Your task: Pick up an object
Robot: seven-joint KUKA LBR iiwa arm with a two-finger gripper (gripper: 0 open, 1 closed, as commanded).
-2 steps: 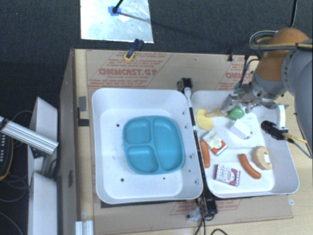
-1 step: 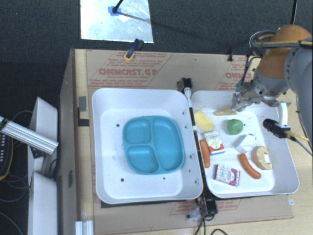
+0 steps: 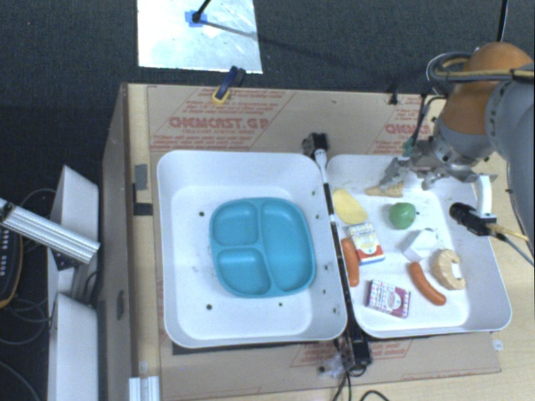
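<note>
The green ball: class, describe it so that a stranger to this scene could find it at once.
Start at the right-hand white bin, the one crowded with toy food. Look in its upper half, just below the gripper and right of the yellow piece. The green ball is the bin's one round, green thing.

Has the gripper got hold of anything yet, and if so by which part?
Nothing is seen held. The gripper hangs over the back of the right bin, near a pale scrap and above the green ball, which lies free on the bin floor.
</note>
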